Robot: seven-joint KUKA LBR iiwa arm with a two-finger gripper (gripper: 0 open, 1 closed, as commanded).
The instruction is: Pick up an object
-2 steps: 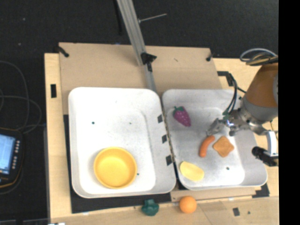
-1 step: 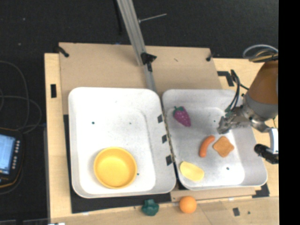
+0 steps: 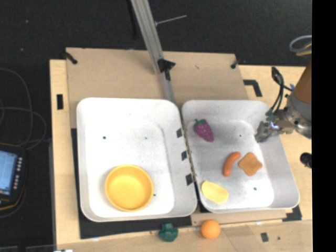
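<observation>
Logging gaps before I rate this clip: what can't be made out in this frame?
- Gripper: small and blurred over the right bin's upper right edge, so its state is unreadable.
- Arm: cut off by the view's right side.
- Green thing on the bench below the bins: too small to identify.
- Screen at the left: cut by the edge, display unreadable.

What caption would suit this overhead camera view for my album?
Robot gripper above the right white bin of toy food; round yellow bowl in the left bin.
</observation>
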